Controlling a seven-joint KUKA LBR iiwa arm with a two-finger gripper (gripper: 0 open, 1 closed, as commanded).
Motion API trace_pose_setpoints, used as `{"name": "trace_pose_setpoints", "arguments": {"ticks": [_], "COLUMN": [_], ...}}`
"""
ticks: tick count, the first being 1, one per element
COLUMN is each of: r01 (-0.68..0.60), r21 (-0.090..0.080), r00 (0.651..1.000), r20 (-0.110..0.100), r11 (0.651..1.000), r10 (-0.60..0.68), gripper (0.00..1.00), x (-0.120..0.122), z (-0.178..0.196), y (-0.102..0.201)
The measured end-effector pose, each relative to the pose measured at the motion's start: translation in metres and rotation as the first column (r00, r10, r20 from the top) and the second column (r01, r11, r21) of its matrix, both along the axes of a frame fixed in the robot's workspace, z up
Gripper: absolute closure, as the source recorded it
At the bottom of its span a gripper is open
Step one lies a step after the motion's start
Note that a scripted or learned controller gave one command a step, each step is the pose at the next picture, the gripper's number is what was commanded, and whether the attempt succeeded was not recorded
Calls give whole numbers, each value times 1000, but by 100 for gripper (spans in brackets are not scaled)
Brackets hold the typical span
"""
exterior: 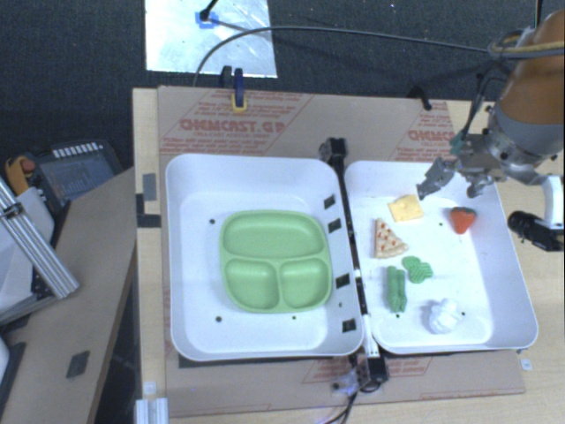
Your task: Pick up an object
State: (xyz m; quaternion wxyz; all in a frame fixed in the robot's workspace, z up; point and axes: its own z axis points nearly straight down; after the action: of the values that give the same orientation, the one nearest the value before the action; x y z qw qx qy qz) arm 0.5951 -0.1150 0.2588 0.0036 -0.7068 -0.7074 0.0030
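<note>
Yellow cheese-like wedge (406,208) lies in the right white bin (512,281) at its 11 o'clock, near a pizza-slice toy (386,238) at the wedge's 7 o'clock. The gripper (455,182) hovers at the wedge's 2 o'clock, fingers spread, nothing between them. A red strawberry-like piece (463,220) lies at 3 o'clock.

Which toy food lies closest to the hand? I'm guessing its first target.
The yellow cheese piece, just below-left of the hand; the red strawberry and pizza slice lie farther.
</note>
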Motion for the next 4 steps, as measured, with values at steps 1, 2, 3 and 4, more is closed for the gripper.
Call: {"name": "trace_pose_setpoints", "arguments": {"ticks": [1, 2, 3, 4], "r01": [-2, 0, 0, 2], "r21": [-1, 0, -1, -1], "r00": [1000, 1000, 1000, 1000], "r20": [11, 6, 7, 13], "r11": [1000, 1000, 1000, 1000], "r10": [2, 0, 0, -2], "gripper": [0, 0, 0, 0], "x": [2, -1, 2, 4], "z": [6, -56, -116, -165], "y": [0, 3, -2, -3]}}
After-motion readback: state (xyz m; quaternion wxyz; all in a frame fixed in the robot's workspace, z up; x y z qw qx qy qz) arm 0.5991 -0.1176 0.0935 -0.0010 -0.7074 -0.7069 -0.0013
